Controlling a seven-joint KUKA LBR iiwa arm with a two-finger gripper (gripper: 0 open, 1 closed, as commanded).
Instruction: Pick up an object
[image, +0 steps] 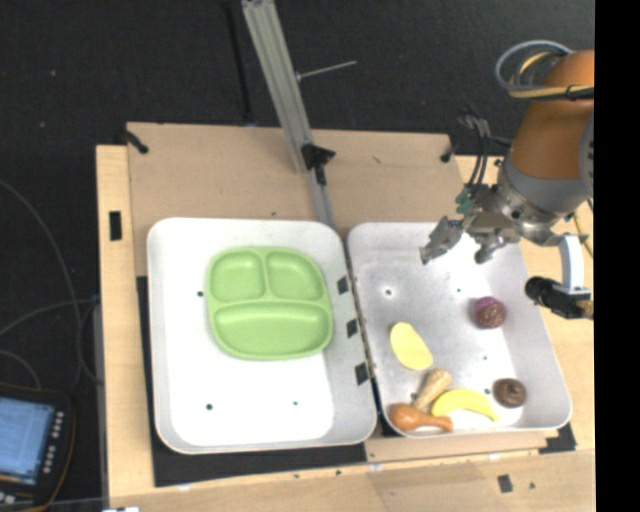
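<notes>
Camera view, left to right: your left bin (180, 400) carries a green divided plate (270, 303) and nothing graspable beside it. Right bin (400, 250) has all the candidates. Yellow oval piece (410, 346) sits left of centre; below it, a tan piece (432, 388), an orange one (420, 418) and a yellow banana-like piece (466, 404) are bunched against the front wall, touching or nearly so. A brown round item (509, 392) lies just right of that bunch, and a purple round item (489, 313) sits alone farther back.

Gripper (462, 244) hovers over the bin's back edge, fingers spread apart, nothing between them. It's well clear of every object, so no target is committed yet.

Risks, as I judge them:
- Go for the front cluster and you'll likely shove neighbours or pinch two at once, with the wall blocking one finger.
- Purple one is isolated, but round; an off-centre close could squirt it away.
- Yellow oval looks flat; fingers may skid over it.

I'd take the purple one.
</notes>
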